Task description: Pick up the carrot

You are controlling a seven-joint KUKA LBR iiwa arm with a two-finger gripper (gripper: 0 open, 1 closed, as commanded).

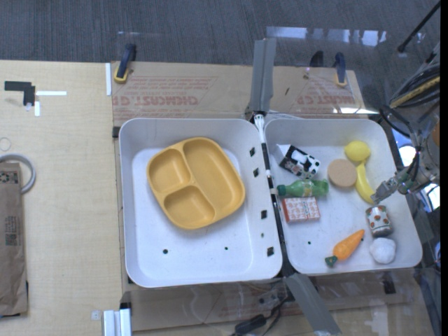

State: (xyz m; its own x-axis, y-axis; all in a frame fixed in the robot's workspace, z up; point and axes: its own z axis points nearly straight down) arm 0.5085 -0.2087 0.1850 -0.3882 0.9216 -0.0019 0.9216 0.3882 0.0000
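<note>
Camera view looks down on two white bins set side by side. Left bin [133, 208] bears a yellow divided plate [195, 182] with three compartments, turned at a slant. Right bin [318, 254] bears the carrot [346, 248], orange with a green stub at its lower left end, lying tilted near the front wall, just left of a white ball [383, 250]. Above the ball stands a small can [378, 220] with a red-and-white patterned label; its writing is too small to read. A banana [362, 183] curves beside a round tan disc [342, 174], and a lemon [357, 151] sits just above them. A green bottle [302, 188] lies on its side above a red box [301, 209] whose print is illegible, and a black-and-white carton [299, 162] lies nearer the back wall.

At the right rim the gripper [384, 192] reaches in, close to the banana's lower end and well apart from the carrot; whether it stands open or closed I cannot tell.

Behind the bins, flattened cardboard [185, 95] carries red printing, upside down, reading roughly "CHEMCYL". A brown paper bag [12, 240] lies at the far left.
</note>
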